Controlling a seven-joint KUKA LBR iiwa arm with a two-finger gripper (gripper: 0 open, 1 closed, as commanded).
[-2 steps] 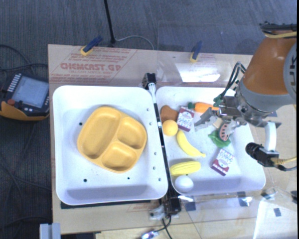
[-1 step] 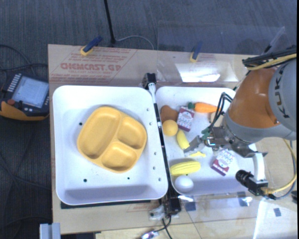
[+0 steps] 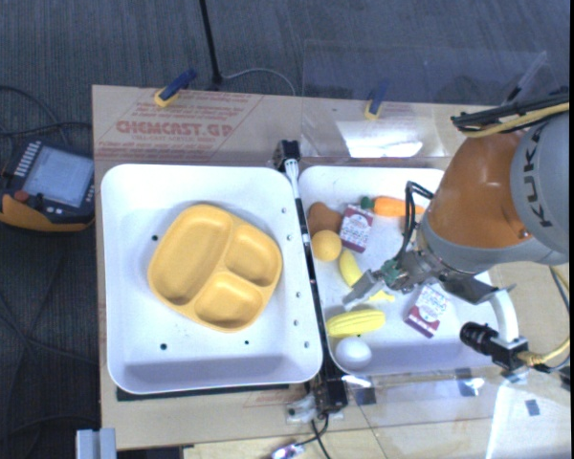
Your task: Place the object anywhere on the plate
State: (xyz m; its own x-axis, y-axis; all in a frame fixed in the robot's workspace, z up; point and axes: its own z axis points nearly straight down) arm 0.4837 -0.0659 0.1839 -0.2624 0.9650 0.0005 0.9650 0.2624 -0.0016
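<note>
My pincer [image 3: 364,289] hangs low in the right bin [image 3: 502,352], fingers spread wide and grasping nothing, above the corn cob [image 3: 355,322] and beside the small banana [image 3: 349,267]. The yellow plate [image 3: 215,266] waits in the left bin [image 3: 124,352], well apart.

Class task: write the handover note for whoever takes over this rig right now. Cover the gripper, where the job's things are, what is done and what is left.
Gripper: open, low in the right bin, holding nothing, fingers beside a small yellow piece and above the corn cob.
Plate: yellow, three compartments, in the left bin, nothing on it.
Other right-bin items: carrot, white egg, two small cartons.
Done: nothing placed.
Left: grasp one object, carry it across, set it on the plate.
</note>
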